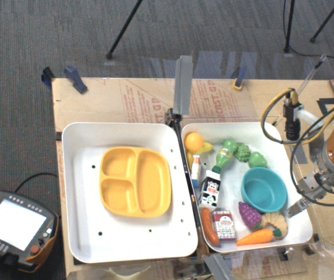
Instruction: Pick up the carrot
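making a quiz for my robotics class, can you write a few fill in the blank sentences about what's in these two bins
1. The yellow divided tray lies in the ____ bin.
2. The carrot lies at the right bin's ____ edge.
3. The bowl beside the purple grapes is ____ in colour.
4. The orange sits in the right bin's far ____ corner.

Missing words: left; near; teal; left

The arm [322,174] is running off the right edge, so its claw's state is not telling. The teal bowl [264,189] is covering part of the purple grapes [250,214]. The handheld controller [15,229] is being cropped at bottom left.
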